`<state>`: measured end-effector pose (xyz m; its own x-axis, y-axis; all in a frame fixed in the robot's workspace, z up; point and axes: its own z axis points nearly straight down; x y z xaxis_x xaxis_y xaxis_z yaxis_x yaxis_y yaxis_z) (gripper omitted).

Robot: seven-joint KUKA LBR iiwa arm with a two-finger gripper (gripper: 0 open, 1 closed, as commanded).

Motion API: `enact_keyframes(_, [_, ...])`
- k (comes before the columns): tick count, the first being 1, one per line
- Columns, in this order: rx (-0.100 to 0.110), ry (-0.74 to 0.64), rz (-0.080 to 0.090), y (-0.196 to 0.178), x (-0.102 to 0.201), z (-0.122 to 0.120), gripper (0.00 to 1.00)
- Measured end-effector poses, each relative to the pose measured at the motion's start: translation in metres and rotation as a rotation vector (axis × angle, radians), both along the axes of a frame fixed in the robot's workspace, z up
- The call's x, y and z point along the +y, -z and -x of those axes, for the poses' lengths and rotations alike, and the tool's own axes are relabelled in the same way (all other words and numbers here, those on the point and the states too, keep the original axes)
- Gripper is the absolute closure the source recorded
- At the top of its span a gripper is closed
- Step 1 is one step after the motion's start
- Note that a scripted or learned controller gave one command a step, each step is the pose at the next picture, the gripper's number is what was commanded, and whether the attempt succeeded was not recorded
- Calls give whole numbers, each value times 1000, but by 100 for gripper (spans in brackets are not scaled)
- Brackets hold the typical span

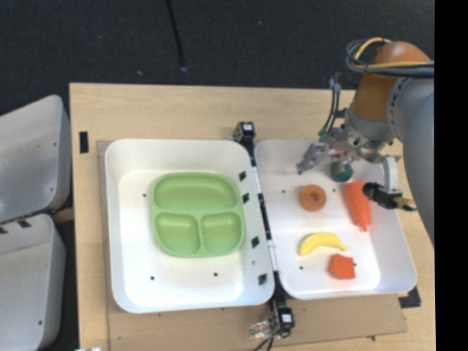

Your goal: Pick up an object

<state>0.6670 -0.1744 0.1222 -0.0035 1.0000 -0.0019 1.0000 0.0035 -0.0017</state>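
Observation:
The right bin [292, 284] holds a brown-orange ring [313, 197], a long orange carrot-like piece [357, 204], a yellow banana [321, 243] and a small red-orange block [341, 267]. My gripper [323, 167] hovers over the back of this bin, just behind the ring and left of the carrot piece. Its fingers [306, 159] are spread apart with nothing between them.
In the left bin [124, 284] lies a green divided plate [197, 213]. A black-clipped divider [257, 203] runs between the two bins. The grey arm with its orange band [376, 86] comes in over the back right corner.

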Motion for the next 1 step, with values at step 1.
enact_keyframes(1, [-2, -1, 1, 21, -1, 0, 0])
